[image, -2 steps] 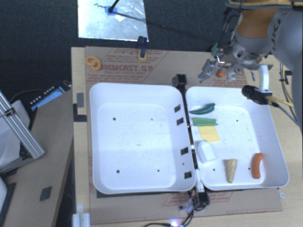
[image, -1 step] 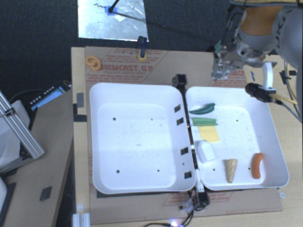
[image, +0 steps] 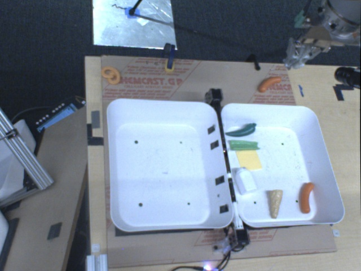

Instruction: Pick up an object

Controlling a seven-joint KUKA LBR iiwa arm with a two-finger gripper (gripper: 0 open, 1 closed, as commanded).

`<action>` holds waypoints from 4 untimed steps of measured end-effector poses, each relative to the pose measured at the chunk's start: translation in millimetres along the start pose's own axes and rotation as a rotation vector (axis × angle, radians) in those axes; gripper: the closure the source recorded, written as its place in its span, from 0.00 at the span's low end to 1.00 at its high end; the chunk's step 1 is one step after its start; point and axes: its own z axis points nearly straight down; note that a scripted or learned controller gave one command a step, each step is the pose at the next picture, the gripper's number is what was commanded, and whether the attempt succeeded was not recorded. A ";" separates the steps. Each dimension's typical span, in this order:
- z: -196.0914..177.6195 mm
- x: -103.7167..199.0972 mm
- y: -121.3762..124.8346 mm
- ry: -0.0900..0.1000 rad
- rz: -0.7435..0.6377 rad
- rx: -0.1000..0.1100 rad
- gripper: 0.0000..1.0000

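The right bin holds several small items: a dark green pepper, a lighter green piece, a yellow square, a white block, a tan cone and an orange sausage. Another orange sausage lies on the cardboard behind that bin. My gripper hangs at the top right, above the bench's far edge, well behind the right bin and to the right of the loose sausage. Nothing shows between its fingers.
The left bin stands beside the right one, joined by a black divider. An orange ring and a yellow-and-blue clamp lie at the back of the cardboard. A metal frame stands at the left.
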 end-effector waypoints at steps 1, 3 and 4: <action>-62.3 92.8 0.5 0.006 -0.013 0.004 1.00; -145.8 208.9 -32.0 0.006 -0.010 0.009 1.00; -143.5 256.8 -60.2 0.005 -0.009 0.014 1.00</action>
